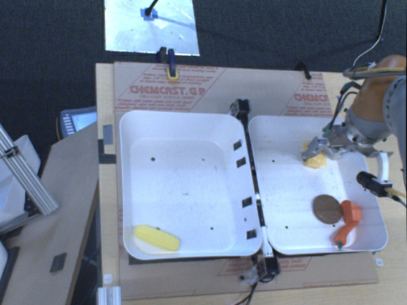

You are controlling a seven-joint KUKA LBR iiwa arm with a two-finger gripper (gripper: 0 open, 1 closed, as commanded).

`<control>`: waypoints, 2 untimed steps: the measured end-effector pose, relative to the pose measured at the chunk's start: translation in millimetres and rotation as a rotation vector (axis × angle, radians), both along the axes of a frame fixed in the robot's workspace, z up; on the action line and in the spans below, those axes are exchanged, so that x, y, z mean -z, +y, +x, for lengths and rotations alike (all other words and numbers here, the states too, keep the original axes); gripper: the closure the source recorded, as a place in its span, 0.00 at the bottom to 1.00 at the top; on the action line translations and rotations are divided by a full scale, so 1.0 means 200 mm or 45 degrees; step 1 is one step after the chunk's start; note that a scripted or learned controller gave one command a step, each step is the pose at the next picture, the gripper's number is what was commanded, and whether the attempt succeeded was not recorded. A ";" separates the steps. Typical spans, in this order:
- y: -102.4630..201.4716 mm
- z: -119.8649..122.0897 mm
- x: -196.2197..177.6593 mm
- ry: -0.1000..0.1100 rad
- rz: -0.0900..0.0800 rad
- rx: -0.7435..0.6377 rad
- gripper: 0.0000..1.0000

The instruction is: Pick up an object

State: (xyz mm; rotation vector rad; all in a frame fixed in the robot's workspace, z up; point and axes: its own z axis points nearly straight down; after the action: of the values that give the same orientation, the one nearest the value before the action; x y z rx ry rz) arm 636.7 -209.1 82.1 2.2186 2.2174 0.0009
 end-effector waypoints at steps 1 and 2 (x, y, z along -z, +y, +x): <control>0.47 -0.22 -0.26 0.001 0.008 -0.013 0.00; 0.85 -0.60 -0.52 0.005 0.009 -0.014 0.00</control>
State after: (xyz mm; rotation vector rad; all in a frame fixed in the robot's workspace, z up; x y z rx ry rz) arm 517.5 -39.2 186.9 2.2121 2.2354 0.0043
